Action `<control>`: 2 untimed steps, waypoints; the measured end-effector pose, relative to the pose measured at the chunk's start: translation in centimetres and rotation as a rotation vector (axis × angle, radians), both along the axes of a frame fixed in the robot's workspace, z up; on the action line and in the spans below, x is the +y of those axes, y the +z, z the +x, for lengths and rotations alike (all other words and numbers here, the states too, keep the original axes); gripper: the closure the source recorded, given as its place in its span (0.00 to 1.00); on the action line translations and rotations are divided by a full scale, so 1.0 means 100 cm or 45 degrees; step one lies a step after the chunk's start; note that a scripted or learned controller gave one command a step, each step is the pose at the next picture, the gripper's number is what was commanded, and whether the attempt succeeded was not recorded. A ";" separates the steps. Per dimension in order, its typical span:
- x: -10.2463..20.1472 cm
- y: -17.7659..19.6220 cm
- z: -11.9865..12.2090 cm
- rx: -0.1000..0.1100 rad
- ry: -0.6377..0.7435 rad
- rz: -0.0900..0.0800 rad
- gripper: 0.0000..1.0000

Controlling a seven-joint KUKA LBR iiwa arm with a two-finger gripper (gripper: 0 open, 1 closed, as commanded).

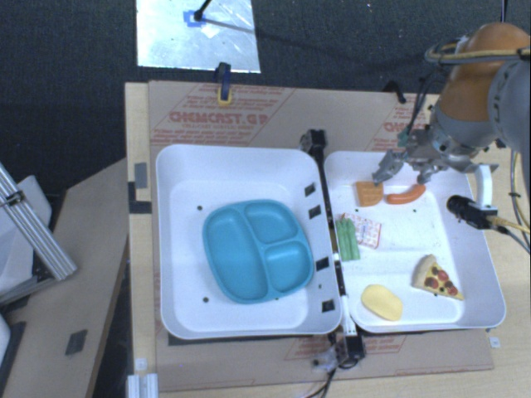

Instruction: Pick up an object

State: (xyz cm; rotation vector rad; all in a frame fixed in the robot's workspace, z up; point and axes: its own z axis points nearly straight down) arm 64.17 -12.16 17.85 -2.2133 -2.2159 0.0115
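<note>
My gripper hangs over the back of the right bin, its fingers spread apart above an orange sausage and an orange block. Nothing sits between the fingers. Further forward in the same bin lie a green strip by the left wall, a small patterned card, a pizza slice and a yellow lump.
The left bin holds a blue divided plate. Black clips run along the wall between the two bins. A cardboard sheet lies under both bins, with a shiny square plate beyond it.
</note>
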 end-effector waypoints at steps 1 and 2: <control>0.000 0.008 0.003 -0.016 0.003 -0.002 0.00; -0.004 -0.041 -0.006 -0.014 0.000 -0.003 0.00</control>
